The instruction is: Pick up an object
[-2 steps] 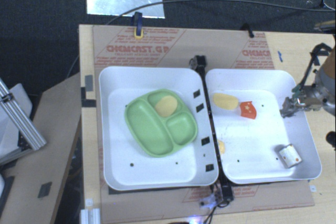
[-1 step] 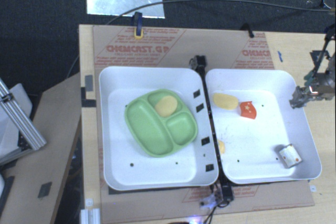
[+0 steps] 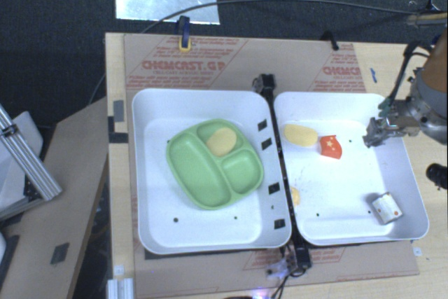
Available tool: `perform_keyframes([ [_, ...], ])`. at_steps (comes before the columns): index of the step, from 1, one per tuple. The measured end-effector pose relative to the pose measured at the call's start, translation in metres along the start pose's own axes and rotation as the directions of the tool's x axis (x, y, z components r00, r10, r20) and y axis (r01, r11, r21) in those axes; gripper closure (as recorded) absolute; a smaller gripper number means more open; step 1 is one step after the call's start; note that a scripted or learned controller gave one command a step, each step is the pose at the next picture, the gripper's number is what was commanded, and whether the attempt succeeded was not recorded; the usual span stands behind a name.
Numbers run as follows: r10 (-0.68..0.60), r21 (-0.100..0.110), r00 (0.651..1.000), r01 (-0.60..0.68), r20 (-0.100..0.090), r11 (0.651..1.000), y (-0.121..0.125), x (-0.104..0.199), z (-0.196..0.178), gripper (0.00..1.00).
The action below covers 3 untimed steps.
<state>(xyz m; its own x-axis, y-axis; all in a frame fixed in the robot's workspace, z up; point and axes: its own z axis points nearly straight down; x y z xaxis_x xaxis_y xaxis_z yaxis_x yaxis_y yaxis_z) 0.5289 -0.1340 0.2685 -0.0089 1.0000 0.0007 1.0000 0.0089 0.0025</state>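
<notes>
In the right bin (image 3: pixel 402 171), toward its far side, lay a small red object (image 3: pixel 330 146), the thing nearest my claw (image 3: pixel 374 132), with a pale yellow oval (image 3: pixel 301 134) just beside it on the left. I judged the red piece light and probably rigid plastic, blocky enough to pinch across its narrow sides from above, though smooth enough to slip. My claw hung over the bin's right part, near the red piece but apart from it, carrying nothing; how wide it stood I could not tell. A small white and silver cylinder (image 3: pixel 386 207) lay near the bin's front right corner. In the left bin (image 3: pixel 157 150) a green divided tray (image 3: pixel 210 168) held another yellow piece (image 3: pixel 222 141), all resting on the desk (image 3: pixel 231 56).
</notes>
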Motion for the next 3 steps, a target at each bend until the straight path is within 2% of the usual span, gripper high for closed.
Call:
perform_keyframes([
  [2,-0.001,0.001,1.000,0.001,-0.001,1.000,-0.012,0.102,0.025,1.00],
  [3,-0.002,-0.001,1.000,0.002,-0.002,1.000,-0.002,0.163,0.025,1.00],
])
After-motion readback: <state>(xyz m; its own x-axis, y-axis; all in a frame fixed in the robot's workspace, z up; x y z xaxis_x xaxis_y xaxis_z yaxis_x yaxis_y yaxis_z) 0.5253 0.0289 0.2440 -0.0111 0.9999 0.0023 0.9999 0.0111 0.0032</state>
